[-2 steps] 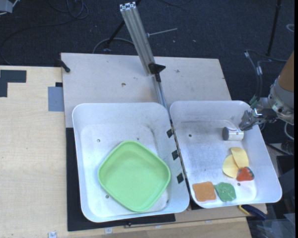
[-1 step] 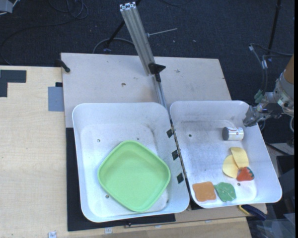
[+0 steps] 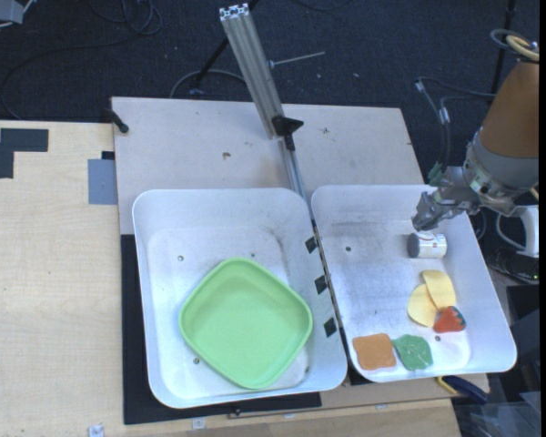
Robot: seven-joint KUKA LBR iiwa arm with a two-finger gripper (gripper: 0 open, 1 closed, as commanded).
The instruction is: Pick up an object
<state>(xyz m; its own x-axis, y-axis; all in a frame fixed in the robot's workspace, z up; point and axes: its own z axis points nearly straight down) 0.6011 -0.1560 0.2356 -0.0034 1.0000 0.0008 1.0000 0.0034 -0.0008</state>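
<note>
My gripper [image 3: 429, 218] hangs over the right bin's far right part, just above a small white cylinder [image 3: 429, 244] that lies on the bin floor. Nothing shows between the gripper and the cylinder. Nearer the front of that bin lie two yellow pieces [image 3: 431, 297], a small red object [image 3: 449, 320], a green lump [image 3: 412, 350] and an orange square [image 3: 374, 350]. The grey arm with its orange band [image 3: 514, 107] reaches in from the right.
A green square plate [image 3: 246, 322] lies in the left bin [image 3: 155, 244]. The right bin [image 3: 364, 217] has a bare stretch at its back and left. A metal rail [image 3: 255, 57] slants over the bench behind the bins.
</note>
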